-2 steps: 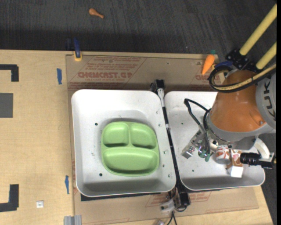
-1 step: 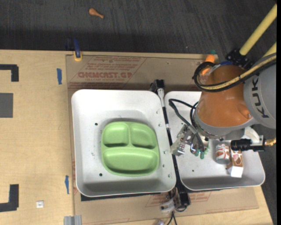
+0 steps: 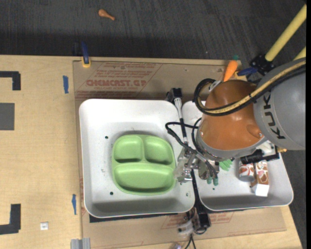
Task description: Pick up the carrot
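The fingers sit under the wrist hardware and I cannot tell from here whether they are spread or closed. The gripper [image 3: 197,170] hangs low at the centre of the frame, over the seam where the left bin [image 3: 92,146] and the right bin [image 3: 277,194] meet, with cables looped around it. Nothing shows in its grasp.

What I take to be the carrot [image 3: 231,69] is the slim orange piece in the upper right of the frame, at the far edge of the right bin, just beside the bulky orange band of the arm [image 3: 228,116]. The arm covers its lower end, so I cannot say whether it lies inside the bin or against the rim. It is well apart from the gripper.

So the step in hand, as I judge it, is still the approach. To do it well I would lift clear first, since the tool is close to the bin walls and to the green divided plate [image 3: 143,163] at its left. Then I would carry it toward the upper right and come down over the middle of the carrot, closing across its narrow width. The rim close by could block one side, so a slightly inward approach seems safer.

I would steer clear of the small carton [image 3: 256,176] at the lower right, and ignore the orange scrap [image 3: 106,14] on the floor at the upper left.
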Controlling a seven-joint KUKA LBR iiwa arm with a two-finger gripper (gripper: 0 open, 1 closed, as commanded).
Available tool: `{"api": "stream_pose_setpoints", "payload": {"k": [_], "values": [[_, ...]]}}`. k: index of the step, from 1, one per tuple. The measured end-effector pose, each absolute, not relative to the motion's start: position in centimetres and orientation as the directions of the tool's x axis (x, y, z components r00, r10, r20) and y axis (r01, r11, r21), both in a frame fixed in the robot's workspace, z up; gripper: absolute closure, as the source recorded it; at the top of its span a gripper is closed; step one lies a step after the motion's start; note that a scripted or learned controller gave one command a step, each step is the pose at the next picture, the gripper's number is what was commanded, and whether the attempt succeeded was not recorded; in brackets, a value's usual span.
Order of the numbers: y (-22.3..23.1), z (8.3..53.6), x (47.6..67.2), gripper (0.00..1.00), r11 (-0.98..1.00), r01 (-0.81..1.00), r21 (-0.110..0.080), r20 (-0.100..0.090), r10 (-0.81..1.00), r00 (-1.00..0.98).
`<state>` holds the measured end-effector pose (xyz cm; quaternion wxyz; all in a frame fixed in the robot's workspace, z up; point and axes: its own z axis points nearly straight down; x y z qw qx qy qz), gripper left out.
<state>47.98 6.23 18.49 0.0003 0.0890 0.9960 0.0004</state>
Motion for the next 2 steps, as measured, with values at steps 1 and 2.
{"api": "stream_pose_setpoints", "payload": {"k": [1, 2], "values": [[-2.75, 28.99, 49.97, 1.0, 0.995, -0.101, -0.001, -0.007, -0.101, -0.995], [-2.72, 28.98, 49.96, 0.0, 0.995, -0.101, 0.0, -0.007, -0.101, -0.995]]}}
